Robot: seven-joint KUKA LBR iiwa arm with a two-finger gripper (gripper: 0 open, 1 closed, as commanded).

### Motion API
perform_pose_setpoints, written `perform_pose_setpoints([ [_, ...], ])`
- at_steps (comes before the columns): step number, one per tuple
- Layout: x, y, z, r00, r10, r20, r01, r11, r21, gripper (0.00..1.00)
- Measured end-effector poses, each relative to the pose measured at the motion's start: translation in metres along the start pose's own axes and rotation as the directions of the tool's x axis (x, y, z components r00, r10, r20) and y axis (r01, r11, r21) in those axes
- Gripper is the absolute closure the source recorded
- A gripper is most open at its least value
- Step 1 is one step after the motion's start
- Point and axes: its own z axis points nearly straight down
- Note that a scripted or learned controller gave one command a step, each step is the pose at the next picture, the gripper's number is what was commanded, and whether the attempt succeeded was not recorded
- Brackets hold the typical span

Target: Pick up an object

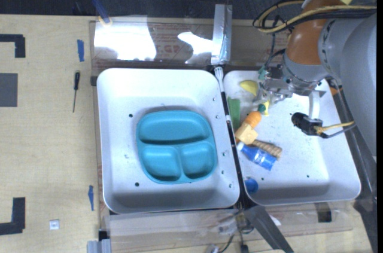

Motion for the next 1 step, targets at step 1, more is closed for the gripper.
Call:
perform_pose_setpoints([
  [1, 0.0105, 0.0043, -0.0899, 0.996, 0.094, -0.002, -0.094, 0.995, -0.013, 1.00],
])
